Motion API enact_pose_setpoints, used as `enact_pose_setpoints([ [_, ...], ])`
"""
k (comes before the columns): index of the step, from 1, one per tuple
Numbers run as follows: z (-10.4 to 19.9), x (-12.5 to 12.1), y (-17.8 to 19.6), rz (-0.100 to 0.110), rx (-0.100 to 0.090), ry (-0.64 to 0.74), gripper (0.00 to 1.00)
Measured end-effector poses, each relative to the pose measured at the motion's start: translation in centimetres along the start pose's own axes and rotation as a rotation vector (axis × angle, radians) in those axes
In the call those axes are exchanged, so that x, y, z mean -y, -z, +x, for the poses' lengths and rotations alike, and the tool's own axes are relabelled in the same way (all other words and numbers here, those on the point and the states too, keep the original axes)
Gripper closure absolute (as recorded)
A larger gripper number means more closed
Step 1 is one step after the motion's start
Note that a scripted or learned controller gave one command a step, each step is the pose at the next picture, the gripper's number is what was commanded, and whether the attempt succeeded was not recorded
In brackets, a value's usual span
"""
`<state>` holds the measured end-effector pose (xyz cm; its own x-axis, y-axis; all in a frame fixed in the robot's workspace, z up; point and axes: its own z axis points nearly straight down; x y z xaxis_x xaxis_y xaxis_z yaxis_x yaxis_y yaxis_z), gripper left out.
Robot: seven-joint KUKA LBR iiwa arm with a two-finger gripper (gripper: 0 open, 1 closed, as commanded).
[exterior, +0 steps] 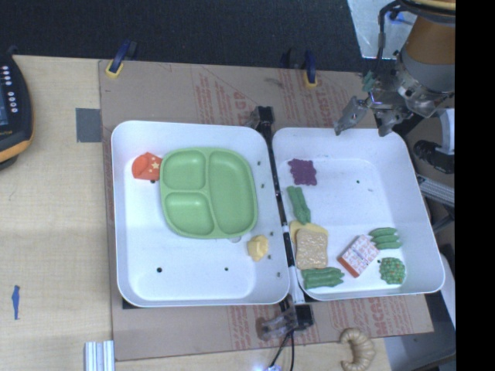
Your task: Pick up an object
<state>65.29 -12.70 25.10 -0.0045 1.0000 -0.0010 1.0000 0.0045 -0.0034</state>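
My gripper (365, 122) hangs over the far rim of the right bin (402, 161), its two fingers spread open with nothing between them. In that bin lie a purple piece (302, 171), a green pod (298, 204), a tan cracker (312, 248) on a yellow slice, a green bean bunch (322, 277), a red-and-white packet (359, 255), green beans (384, 237) and a green broccoli piece (392, 270). The left bin (139, 277) holds a green divided plate (209, 192), a red piece (146, 166) and a small yellow piece (257, 246).
A dark handheld controller (11, 108) lies at the left bench edge. Clamps (309, 69) pin the cardboard sheet at the back. A tan curled item (357, 348) lies in front of the right bin.
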Motion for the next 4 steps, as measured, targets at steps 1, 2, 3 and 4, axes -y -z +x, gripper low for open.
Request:
enact_pose_setpoints([
  [1, 5.4, 6.2, -6.4, 0.012, -0.004, 0.005, 0.0],
  [2, 3.1, 16.0, -13.6, 0.016, -0.004, -0.004, 0.0],
  [3, -6.8, 11.3, -15.7, -0.003, 0.004, -0.007, 0.0],
  [4, -5.8, 8.1, -6.9, -0.011, 0.001, 0.001, 0.0],
])
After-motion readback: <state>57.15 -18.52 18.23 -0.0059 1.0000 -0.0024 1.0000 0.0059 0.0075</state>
